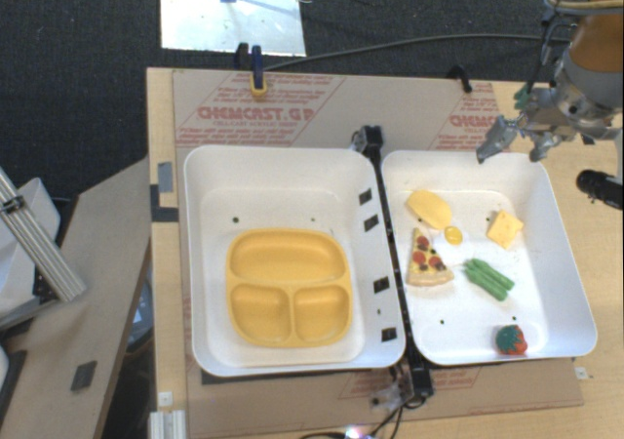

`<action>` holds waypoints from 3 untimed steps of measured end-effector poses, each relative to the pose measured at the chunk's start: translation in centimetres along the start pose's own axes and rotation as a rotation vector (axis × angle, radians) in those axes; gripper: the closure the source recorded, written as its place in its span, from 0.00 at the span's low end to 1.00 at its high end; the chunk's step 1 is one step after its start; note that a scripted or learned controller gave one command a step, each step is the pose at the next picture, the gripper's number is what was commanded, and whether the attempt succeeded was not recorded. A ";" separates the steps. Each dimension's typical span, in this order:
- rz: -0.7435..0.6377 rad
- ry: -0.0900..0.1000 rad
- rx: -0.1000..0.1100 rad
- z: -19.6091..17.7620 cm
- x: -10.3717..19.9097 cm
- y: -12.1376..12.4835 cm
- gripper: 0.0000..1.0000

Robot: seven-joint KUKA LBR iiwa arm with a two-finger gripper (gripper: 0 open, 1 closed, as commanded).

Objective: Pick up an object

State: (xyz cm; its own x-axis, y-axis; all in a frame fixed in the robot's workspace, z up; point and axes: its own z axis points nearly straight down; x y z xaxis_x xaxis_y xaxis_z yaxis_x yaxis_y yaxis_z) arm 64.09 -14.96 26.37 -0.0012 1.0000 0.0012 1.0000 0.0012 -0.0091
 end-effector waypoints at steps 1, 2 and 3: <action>-0.002 -0.002 -0.011 -0.7 0.0 0.2 0.00; -0.001 -0.001 -0.006 4.7 0.7 -0.5 0.00; 0.000 -0.001 -0.007 8.8 0.7 -0.2 0.00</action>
State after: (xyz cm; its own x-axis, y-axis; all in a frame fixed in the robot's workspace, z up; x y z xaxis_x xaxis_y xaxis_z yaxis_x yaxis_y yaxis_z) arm 63.78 -14.22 17.53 -0.0016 1.0000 0.0002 1.0000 0.0016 -0.0022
